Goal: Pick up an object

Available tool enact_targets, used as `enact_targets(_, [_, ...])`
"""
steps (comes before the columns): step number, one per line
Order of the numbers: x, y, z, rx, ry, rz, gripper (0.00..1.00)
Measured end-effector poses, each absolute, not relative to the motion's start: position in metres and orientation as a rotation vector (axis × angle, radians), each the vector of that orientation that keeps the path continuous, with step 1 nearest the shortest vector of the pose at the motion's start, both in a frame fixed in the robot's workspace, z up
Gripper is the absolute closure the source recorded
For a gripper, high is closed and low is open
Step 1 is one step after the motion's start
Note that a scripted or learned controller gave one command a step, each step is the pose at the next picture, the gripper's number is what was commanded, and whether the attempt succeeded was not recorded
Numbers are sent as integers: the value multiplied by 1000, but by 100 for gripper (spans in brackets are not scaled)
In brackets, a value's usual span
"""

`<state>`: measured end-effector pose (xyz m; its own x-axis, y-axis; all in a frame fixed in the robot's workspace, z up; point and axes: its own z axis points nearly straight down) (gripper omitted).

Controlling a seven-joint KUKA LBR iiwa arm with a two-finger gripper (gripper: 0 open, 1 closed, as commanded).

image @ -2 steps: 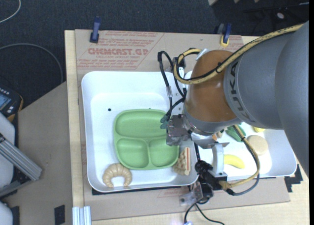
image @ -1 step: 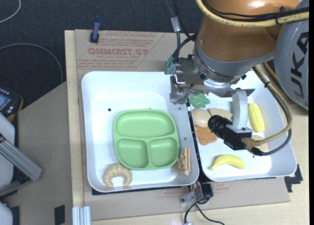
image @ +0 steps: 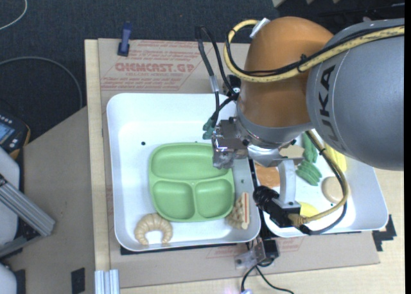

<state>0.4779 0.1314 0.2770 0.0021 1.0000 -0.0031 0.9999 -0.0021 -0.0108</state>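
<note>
Bins sit side by side on the bench, and the left bin (image: 122, 158) has most of the stuff you can see properly. Biggest thing in it is a green divided plate (image: 191, 182) with three compartments, lying flat toward the near right part of the bin. Just off its near left corner there's a toy croissant (image: 153, 228), tan coloured, curled up against the bin's front wall and about touching the plate's edge. On the other side, squeezed between the plate's right edge and the bin wall, is a small tan waffle-looking piece (image: 242, 210) standing kind of on its side. The arm (image: 359, 87) comes in from the right and its fat orange band (image: 282, 61) blocks a big chunk of the view, hanging over the divider between the two bins. The gripper (image: 221, 148) is down at the plate's upper right corner, right over the rim, but honestly I can't tell how the jaws stand from here, the metal bits blur together, and I can't see anything caught in them. Right bin (image: 366, 212) is mostly hidden under the arm; what peeks out is some green toy (image: 310, 165) that looks like a bunch of beans or peppers, something yellow (image: 307, 209) near the front, and a pale roundish piece (image: 332, 189) beside it. Cardboard sheet (image: 154, 65) with red print lies under both bins.
</note>
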Motion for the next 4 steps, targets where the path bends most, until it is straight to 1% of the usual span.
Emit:
enact_targets(1, [476, 128, 134, -2218, -2213, 20, 100])
enact_targets(2, [505, 153, 376, -2223, -2232, -29, 100])
enact_targets(3, [517, 229, 484, -2215, -2235, -26, 100])
enact_targets(4, [542, 224, 539, -2224, -2226, -13, 100])
